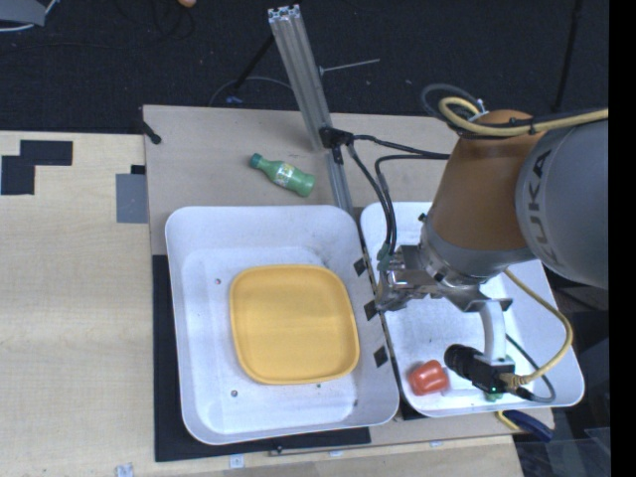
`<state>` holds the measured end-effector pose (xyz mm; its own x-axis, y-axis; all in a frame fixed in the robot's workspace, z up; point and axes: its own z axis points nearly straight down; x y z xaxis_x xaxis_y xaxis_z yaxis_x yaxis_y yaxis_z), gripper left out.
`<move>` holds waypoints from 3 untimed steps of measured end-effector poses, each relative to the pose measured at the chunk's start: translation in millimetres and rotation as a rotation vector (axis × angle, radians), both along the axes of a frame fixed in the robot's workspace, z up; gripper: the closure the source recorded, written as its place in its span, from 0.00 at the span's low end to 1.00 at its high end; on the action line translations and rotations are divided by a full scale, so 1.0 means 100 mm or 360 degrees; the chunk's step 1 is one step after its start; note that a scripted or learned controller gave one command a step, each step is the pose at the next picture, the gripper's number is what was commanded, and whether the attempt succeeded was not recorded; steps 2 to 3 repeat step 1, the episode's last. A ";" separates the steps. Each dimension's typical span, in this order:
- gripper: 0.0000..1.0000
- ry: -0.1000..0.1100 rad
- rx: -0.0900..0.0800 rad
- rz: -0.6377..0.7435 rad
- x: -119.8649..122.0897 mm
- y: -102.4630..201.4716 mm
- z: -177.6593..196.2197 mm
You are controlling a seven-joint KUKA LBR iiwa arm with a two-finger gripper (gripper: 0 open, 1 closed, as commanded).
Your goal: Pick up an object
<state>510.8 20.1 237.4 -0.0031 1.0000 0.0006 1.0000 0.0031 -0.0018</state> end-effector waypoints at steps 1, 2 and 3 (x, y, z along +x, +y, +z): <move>1.00 -0.0001 0.0000 0.0001 0.05 0.52 0.06; 1.00 -0.0001 0.0000 0.0001 0.05 0.52 0.06; 1.00 -0.0001 0.0000 0.0001 0.05 0.52 0.06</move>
